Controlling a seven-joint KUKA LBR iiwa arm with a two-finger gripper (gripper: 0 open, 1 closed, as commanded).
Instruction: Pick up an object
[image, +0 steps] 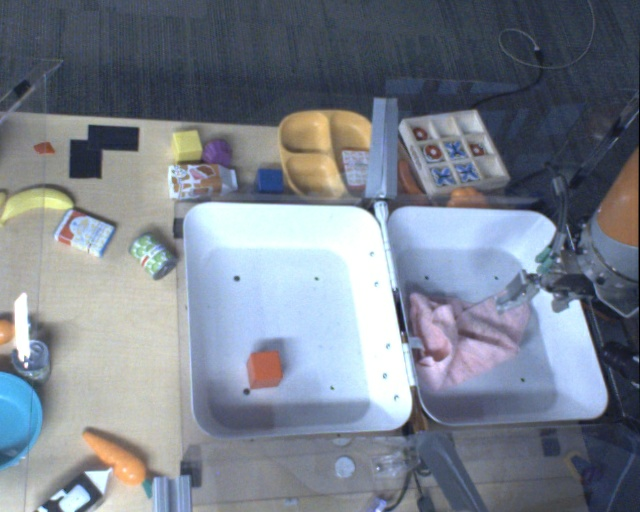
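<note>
Inside the right bin a pink cloth lies bunched toward 9 o'clock. A red block sits in the left bin near 7 o'clock. At the cloth's 2 o'clock corner the tool touches it; its opening and grip cannot be told.

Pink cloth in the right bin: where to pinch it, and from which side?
Probably the raised fold along the pink cloth's upper right edge, come at from above. It lies crumpled with ridges a two-finger pinch can bite, and the gripper is already at that corner.
</note>
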